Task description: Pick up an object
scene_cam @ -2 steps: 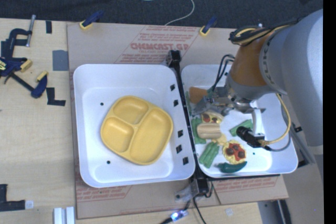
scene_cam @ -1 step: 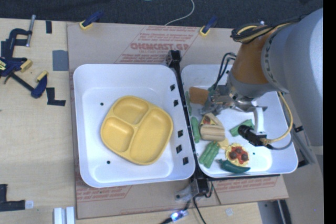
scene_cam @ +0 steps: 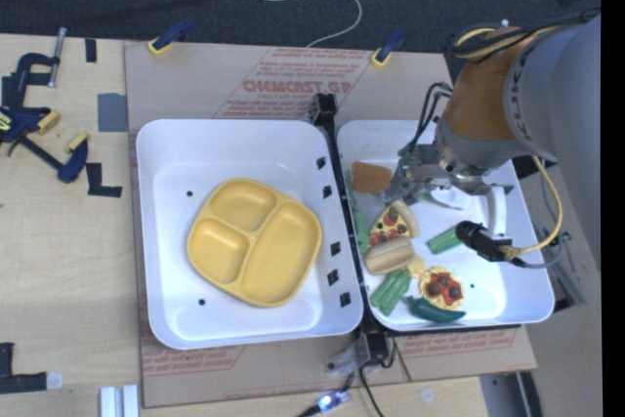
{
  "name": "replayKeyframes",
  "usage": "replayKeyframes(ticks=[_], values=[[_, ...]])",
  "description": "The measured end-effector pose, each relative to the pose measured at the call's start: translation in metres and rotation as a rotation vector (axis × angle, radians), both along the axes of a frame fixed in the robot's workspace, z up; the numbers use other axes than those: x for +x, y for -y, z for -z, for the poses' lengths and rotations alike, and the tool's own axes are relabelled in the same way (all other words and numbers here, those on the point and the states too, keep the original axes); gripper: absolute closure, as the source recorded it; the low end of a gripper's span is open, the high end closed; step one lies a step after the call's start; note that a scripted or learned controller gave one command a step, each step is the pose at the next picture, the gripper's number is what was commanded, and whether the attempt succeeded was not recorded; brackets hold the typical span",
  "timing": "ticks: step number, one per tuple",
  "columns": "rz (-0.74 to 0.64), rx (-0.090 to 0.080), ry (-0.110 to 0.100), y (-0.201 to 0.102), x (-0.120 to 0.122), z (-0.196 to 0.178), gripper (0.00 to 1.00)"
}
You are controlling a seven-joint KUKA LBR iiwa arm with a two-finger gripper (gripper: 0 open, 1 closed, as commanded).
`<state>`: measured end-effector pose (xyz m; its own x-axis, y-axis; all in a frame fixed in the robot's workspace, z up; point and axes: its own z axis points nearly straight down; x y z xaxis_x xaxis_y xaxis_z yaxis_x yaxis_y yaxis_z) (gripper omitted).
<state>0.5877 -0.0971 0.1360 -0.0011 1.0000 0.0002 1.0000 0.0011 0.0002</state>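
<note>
Nearest the camera, at the near edge of the right bin, a dark green pepper-like piece is seen, touching a small round pizza toy. Just left of these a green pod-shaped piece lies, and beyond it a tan bread roll, a pizza slice, a brown flat piece (toast, possibly) and a green cylinder. A yellow divided plate sits alone in the left bin.

Progress: nothing is judged picked yet; all toys appear to rest on the bin floor, none lifted. Descent, closure and lift are left.

Arm pose: reached in from the right, wrist bent down over the far part of the right bin, gripper low between the brown piece and the pizza slice. Finger state cannot be told (tips are lost against dark hardware and clutter). No object is seen between them, so no grasp is claimed. Likeliest target: the pizza slice or the brown piece, both just beside the tip.
</note>
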Motion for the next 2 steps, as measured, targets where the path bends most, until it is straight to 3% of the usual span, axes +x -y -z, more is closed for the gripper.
replayKeyframes(ticks=[2], values=[[-0.001,0.0,0.0,0.002,0.007,-0.089,1.0]])
